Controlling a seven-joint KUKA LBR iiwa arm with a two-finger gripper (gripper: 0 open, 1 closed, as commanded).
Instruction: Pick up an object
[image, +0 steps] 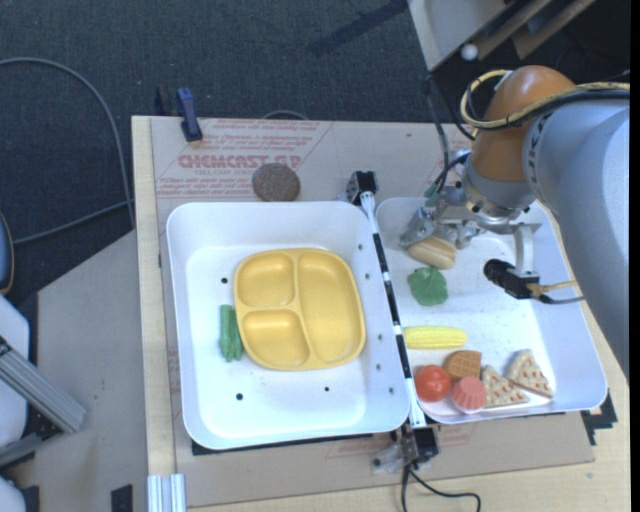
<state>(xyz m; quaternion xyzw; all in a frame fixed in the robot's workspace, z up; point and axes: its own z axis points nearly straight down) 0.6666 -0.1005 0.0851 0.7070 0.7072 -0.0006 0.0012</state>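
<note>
My gripper (440, 236) hangs low over the back left part of the right bin (575, 345), and its fingers look spread apart. A tan bread roll (434, 252) lies in the bin right below and between the fingertips, touching or nearly touching them; it is not lifted. Just in front of the roll sits a green leafy piece (428, 286). Farther forward lie a corn cob (433, 338), a red tomato (432, 382), a brown round piece (463, 363), a pink shell-like piece (468, 394) and two pizza-like wedges (520, 378).
The left bin (195, 290) holds a yellow divided plate (298, 307) with a green pod (230, 333) beside it. On the bench behind the bins lie a brown disc (275, 183) and a blue clamp (187, 113). The arm covers the right bin's back right corner.
</note>
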